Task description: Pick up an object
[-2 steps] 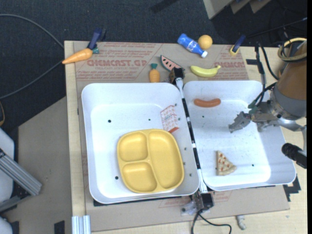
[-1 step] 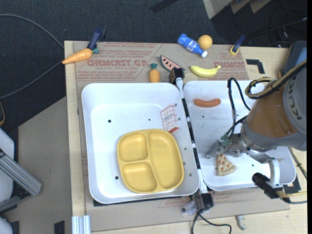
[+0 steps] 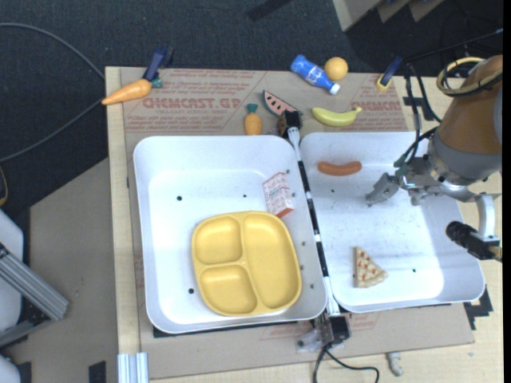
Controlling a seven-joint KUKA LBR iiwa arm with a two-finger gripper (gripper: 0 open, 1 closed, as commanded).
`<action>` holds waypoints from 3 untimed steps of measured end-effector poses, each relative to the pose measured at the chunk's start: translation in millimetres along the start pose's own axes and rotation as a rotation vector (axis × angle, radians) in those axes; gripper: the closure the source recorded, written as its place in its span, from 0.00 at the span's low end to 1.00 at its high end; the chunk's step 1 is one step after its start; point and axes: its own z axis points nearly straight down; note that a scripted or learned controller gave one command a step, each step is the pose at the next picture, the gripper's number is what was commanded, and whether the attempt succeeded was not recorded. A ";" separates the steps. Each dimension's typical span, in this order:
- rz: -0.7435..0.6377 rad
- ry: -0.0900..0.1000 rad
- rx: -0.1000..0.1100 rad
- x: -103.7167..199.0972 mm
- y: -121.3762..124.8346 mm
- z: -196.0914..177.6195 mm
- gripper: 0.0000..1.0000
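In the right bin (image 3: 447,294) a reddish sausage (image 3: 339,167) lies near the far wall and a pizza slice (image 3: 367,267) lies near the front. My gripper (image 3: 396,197) hangs over the middle of this bin, right of and slightly nearer than the sausage, well behind the pizza slice. Its two grey fingers look spread with nothing between them. The left bin (image 3: 160,214) holds a yellow divided plate (image 3: 246,262) and a small red-and-white carton (image 3: 278,194) by the dividing wall.
Behind the bins, on the cardboard, lie a banana (image 3: 335,116), a blue bottle (image 3: 313,73), an orange ball (image 3: 336,68), a watermelon slice (image 3: 275,102), a small orange fruit (image 3: 253,123) and a carrot (image 3: 128,92). The arm's grey body (image 3: 471,134) fills the right side.
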 end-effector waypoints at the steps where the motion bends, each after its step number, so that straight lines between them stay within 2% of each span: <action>1: 0.000 0.003 0.006 48.0 -52.5 53.5 0.00; 2: 0.001 0.002 0.006 45.1 -82.9 71.4 0.00; 3: 0.001 0.000 0.001 -25.2 -7.0 26.5 0.00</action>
